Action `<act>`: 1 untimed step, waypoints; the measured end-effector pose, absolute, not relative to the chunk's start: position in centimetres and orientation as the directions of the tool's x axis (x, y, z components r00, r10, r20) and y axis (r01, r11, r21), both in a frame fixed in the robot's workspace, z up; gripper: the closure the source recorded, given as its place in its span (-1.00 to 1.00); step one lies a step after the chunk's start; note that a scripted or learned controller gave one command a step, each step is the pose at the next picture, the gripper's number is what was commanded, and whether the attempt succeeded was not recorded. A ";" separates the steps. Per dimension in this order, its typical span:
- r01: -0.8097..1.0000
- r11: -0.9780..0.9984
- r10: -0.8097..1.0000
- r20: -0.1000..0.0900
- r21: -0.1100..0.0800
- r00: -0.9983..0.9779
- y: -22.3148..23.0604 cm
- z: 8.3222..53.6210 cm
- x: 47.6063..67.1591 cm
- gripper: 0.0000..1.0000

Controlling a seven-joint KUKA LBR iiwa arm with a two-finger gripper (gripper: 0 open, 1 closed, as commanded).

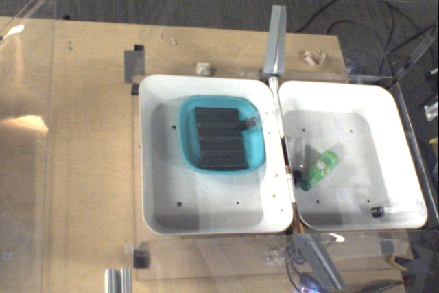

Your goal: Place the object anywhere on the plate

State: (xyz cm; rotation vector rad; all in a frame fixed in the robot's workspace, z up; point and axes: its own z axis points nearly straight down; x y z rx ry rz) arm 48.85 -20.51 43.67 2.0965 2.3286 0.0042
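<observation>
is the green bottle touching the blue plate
Apart. The camera view shows the green bottle in the right bin, the blue plate in the left bin.

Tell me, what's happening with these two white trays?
Nothing is being handled right now. The left bin holds a teal plate with a dark ridged block lying on it. The right bin holds a small green bottle lying on its side near the divider, and a tiny dark piece near its front corner. The bottle is not on the plate yet.
</observation>
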 end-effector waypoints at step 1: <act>0.868 0.496 0.868 -0.005 0.004 -0.496 -20.5 43.5 48.9 -1.00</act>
